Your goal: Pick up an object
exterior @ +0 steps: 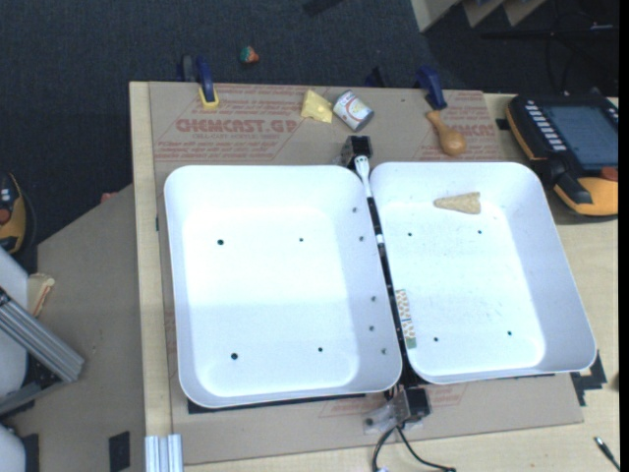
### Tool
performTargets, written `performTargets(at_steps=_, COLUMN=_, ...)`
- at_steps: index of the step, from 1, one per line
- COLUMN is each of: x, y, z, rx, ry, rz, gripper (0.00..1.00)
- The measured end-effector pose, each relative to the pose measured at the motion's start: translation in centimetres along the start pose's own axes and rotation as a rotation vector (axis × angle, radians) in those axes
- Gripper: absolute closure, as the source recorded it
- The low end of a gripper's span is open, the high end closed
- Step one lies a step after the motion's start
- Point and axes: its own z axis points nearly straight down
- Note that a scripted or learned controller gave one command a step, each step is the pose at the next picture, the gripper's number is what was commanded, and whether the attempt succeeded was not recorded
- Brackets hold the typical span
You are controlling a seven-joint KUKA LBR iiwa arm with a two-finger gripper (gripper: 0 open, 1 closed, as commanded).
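Note:
A small tan wedge-shaped object (pixel 459 203) lies in the right bin (pixel 550 293), near its far edge. The left bin (pixel 187 264) stands beside it, with a black divider strip (pixel 381 264) between the two.
On the cardboard behind the bins lie a yellow wedge (pixel 316 107), a small white and grey can (pixel 353 110) and a brown wooden piece (pixel 447 135). Blue clamps (pixel 205 79) hold the board. A handheld pendant (pixel 575 141) rests at the right. Cables (pixel 403 416) run at the front.

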Motion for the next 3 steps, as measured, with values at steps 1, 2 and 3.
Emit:
performTargets(at_steps=1, x=0.0, y=0.1, z=-1.1, rx=-0.006, ry=-0.003, rz=0.0, gripper=1.0)
performTargets(at_steps=2, x=3.4, y=1.0, z=25.7, rx=0.025, ry=0.011, rz=0.001, gripper=1.0)
performTargets(at_steps=3, x=2.2, y=6.1, z=8.9, rx=-0.015, ry=-0.002, rz=-0.001, gripper=1.0)
